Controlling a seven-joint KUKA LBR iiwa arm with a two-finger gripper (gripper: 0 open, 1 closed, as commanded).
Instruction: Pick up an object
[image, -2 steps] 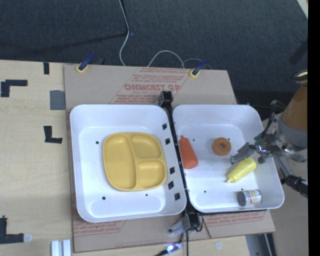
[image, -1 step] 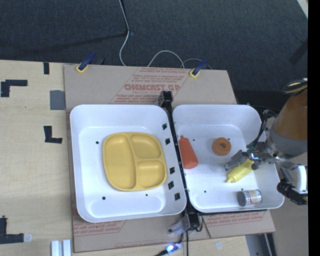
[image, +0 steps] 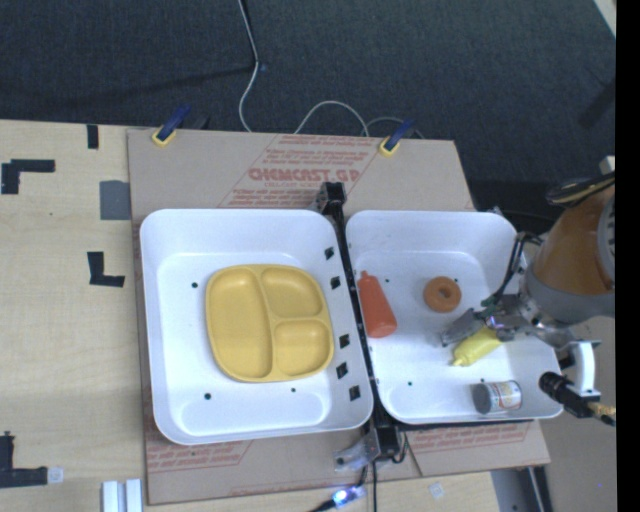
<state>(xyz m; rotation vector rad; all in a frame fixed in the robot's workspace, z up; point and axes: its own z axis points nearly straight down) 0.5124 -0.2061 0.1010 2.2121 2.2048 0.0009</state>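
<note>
The right bin (image: 420, 228) holds several small objects. A red-orange elongated object (image: 376, 306) lies by the divider. A brown round object (image: 442, 293) rests near the middle. A yellow banana-shaped object (image: 476, 348) lies toward the right side, and a grey can (image: 497, 396) sits on its side near the front edge. My gripper (image: 470, 328) is low in the right bin, right above the yellow object's upper left end and just below and to the right of the brown round one. I see nothing lifted off the bin floor.
The left bin (image: 170, 300) holds a yellow divided plate (image: 268, 322). The arm's grey and orange body (image: 575, 255) hangs over the right bin's right wall. Black clips run along the divider (image: 345, 300) between the bins. Cardboard lies beneath both bins.
</note>
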